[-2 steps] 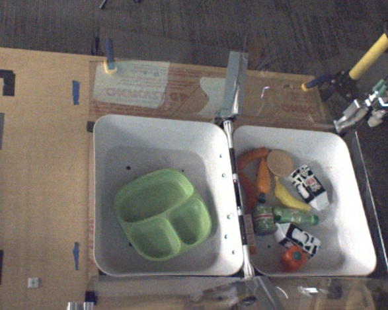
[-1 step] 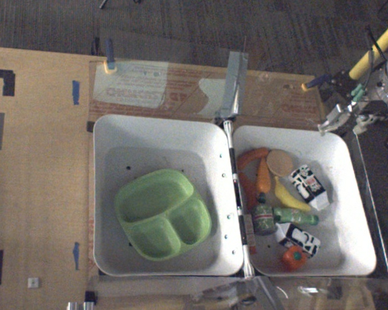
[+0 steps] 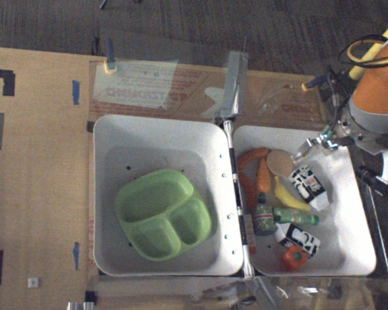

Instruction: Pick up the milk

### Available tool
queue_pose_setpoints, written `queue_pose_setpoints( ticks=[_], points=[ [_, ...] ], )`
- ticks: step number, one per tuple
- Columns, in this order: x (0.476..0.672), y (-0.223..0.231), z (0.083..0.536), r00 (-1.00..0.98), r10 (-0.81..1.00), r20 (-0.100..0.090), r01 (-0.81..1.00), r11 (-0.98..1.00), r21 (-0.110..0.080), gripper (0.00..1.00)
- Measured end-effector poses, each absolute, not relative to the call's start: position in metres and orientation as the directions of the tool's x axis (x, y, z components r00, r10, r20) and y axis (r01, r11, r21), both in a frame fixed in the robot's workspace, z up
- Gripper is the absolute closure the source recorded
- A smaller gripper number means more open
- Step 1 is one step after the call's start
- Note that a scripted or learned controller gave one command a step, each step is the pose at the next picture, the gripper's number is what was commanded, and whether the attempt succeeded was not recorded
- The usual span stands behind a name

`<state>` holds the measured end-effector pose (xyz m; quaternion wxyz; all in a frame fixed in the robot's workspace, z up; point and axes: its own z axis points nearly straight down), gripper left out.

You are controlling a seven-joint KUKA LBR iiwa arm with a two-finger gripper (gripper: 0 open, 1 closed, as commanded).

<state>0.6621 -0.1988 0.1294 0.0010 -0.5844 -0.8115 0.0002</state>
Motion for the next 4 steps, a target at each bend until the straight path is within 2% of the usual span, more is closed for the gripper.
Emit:
queue_pose_setpoints(
  ticks=[1,2,3,4],
  points=[
    [0.605,-0.167,0.091,-0.320,0.948,0.000,0.948,0.320,0.001,0.00],
    [0.605,-0.169,0.100,-0.315,0.949,-0.001,0.949,0.315,0.002,1.00],
    [0.619,-0.188,0.093,-0.168,0.986,0.000,0.986,0.168,-0.001,1.00],
    [0.612,-0.154,0.211,-0.060,0.998,0.000,0.998,0.060,-0.002,1.00]
  ],
)
